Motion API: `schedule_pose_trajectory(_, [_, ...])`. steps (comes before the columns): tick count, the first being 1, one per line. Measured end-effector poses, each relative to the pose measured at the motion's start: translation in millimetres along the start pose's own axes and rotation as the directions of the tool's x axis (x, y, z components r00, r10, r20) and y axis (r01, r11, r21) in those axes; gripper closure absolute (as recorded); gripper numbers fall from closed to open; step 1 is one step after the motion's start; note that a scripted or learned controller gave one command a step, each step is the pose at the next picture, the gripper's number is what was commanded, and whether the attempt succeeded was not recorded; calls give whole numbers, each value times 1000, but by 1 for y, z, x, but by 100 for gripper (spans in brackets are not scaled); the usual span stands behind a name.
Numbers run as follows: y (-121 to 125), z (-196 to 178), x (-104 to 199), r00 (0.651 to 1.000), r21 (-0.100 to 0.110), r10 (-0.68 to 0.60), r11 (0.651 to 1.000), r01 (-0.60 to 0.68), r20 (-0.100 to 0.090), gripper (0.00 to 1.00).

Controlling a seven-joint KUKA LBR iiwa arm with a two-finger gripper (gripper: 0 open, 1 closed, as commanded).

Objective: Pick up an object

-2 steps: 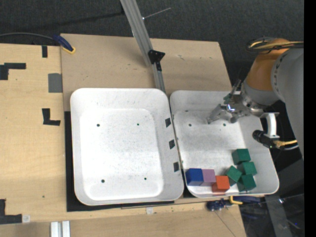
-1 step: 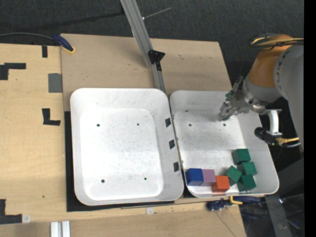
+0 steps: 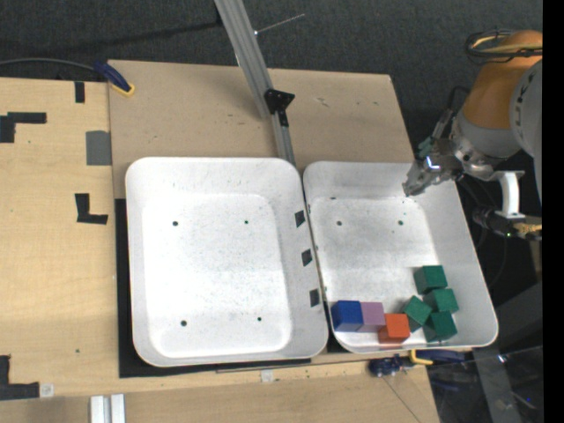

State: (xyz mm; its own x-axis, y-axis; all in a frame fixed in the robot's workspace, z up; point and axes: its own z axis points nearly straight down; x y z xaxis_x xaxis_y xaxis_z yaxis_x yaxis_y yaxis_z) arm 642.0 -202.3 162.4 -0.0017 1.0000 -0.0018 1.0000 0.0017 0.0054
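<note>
Arm: grey with an orange band, reaching in from the right, over the far right corner of the right bin [image 3: 458,236].
Gripper [image 3: 416,183]: small and dark at this angle, above the far right rim; whether it is open or closed cannot be told, and nothing is seen in it.
Blocks: clustered in the near end of the right bin, well apart from the gripper.
Blue block [image 3: 347,315]: leftmost, touching the purple block [image 3: 373,314].
Orange block [image 3: 396,326]: just right of the purple one.
Green blocks [image 3: 434,300]: four, bunched near the near right corner.
Left bin [image 3: 141,236]: white, beside the right bin.
Writing: no brand, label or text can be read.
</note>
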Motion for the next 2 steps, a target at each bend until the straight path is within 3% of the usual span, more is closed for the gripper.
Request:
schedule_pose_trajectory(1, [-1,-61,-6,1000,-1,0,1000,0,1,100])
schedule_pose_trajectory(2, [0,-91,-6,1000,2,0,1000,0,-1,100])
